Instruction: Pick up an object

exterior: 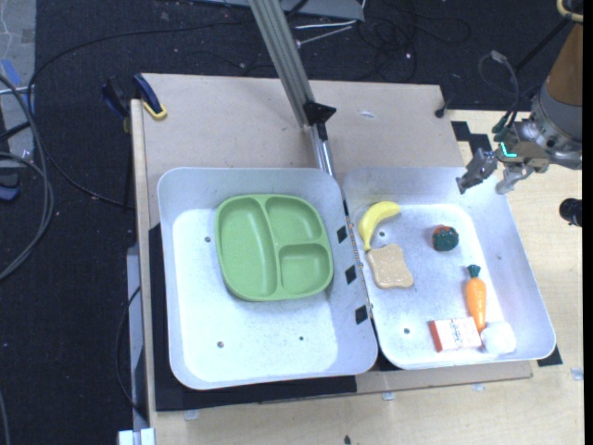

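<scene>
So the gripper (489, 176) hangs over the far right corner of the right white bin (519, 248), fingers spread apart, nothing between them. Yellow plastic banana (377, 220) lies near that bin's far left corner. The red-and-white box (454, 334) has print I can't read.

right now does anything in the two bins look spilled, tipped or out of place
Nothing stands out. The green divided plate lies flat in the left bin. The banana, bread slice, strawberry, carrot and small red-and-white box lie apart in the right bin. The gripper hovers above that bin's far right corner.
</scene>
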Controlling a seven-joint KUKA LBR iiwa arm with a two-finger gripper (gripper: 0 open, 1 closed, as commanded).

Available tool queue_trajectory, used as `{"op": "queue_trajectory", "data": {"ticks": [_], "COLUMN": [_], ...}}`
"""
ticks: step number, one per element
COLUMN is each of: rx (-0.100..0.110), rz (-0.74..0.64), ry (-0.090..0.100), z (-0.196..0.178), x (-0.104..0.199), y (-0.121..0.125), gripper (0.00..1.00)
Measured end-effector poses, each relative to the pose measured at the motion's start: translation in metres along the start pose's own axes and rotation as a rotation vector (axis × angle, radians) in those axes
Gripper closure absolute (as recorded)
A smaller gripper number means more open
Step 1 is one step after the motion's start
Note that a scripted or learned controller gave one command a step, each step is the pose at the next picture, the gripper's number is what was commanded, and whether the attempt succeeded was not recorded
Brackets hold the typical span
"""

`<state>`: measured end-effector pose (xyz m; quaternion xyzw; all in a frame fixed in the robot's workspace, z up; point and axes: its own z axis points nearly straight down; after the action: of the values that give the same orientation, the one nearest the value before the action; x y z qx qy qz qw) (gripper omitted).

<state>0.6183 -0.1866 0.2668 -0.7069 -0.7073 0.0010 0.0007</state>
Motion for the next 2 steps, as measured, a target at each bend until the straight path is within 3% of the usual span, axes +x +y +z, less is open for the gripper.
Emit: {"op": "queue_trajectory", "data": {"ticks": [1,2], "rx": [-0.003,0.001], "rz": [-0.001,0.002], "ry": [-0.001,0.000], "z": [-0.001,0.043], "x": [0.000,-0.005], "y": [0.001,0.000], "gripper": [0.00,0.00]}}
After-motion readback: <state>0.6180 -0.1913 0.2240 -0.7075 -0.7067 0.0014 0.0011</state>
